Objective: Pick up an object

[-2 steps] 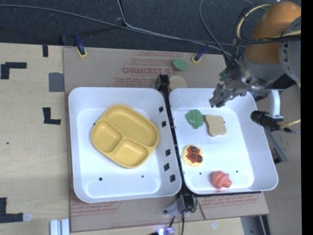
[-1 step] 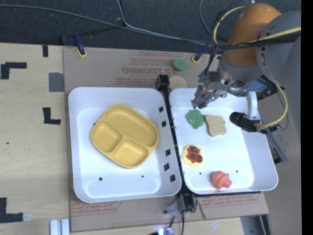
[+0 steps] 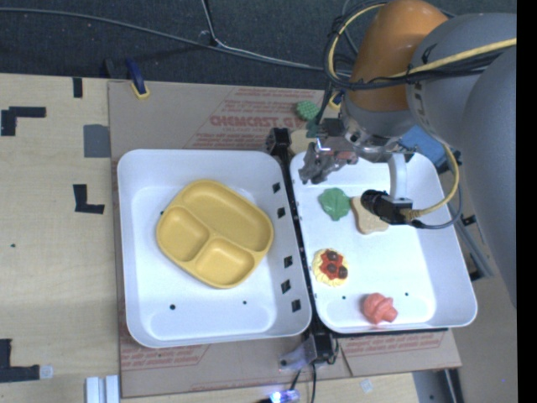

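The arm comes in from the right edge of the frame, a broad grey body filling the upper right corner and running down the right side. Its orange band bulges near the top, right of centre, with yellow and black cables looping over it. Below the band the grey wrist narrows and points down and to the left. The gripper hangs at the end of it, just right of the frame's centre line in the upper half, dark metal fingers aimed downward and leftward. From here I cannot tell how the fingers stand; they blur into one dark cluster.
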You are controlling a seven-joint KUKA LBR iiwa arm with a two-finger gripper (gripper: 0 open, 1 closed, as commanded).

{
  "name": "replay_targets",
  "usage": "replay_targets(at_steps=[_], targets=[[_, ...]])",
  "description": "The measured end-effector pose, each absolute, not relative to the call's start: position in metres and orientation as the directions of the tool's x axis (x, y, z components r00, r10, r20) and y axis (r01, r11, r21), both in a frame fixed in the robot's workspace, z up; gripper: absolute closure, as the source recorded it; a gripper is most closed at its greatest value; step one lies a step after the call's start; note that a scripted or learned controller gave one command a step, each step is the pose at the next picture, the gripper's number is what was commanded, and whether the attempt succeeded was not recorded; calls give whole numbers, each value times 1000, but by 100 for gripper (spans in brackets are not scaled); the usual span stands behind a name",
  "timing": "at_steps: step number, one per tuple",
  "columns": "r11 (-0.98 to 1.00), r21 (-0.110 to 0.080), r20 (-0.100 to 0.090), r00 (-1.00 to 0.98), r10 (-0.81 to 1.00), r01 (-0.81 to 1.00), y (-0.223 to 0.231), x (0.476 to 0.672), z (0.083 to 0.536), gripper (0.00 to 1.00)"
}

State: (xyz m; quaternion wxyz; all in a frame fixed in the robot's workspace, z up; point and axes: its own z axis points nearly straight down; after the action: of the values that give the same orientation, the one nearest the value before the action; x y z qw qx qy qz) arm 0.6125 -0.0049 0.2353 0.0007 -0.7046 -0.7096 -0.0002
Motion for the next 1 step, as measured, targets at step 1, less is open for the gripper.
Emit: replay_targets(at_steps=[1], targets=[[6, -1, 1, -6, 1000, 1000, 45, 616, 241, 100]])
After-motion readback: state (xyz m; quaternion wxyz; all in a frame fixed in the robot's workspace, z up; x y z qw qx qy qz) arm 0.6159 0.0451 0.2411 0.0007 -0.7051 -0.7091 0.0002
